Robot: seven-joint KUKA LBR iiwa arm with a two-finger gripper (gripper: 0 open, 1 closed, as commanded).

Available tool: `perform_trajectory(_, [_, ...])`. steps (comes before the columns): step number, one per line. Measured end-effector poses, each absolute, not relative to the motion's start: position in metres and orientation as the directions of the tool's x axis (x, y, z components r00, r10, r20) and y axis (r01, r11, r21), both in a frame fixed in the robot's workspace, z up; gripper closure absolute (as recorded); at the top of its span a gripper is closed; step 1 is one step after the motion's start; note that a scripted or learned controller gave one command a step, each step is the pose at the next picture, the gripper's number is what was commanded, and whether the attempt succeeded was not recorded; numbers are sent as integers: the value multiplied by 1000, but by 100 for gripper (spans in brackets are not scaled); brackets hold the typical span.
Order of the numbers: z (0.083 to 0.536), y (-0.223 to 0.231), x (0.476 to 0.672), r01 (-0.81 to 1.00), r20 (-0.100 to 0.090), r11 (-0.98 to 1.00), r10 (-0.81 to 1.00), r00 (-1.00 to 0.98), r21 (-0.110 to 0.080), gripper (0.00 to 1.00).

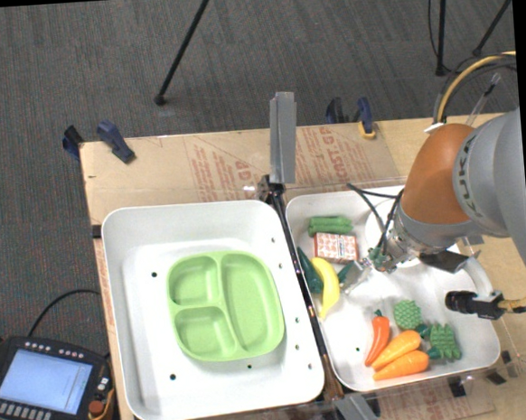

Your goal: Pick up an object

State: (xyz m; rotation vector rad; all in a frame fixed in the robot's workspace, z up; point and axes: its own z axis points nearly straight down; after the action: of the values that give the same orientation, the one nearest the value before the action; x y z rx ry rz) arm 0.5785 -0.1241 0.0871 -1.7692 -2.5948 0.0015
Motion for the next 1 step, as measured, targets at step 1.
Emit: perform_trajectory(1, [91,-101,638,934,-14,358,934,-358,-1,0])
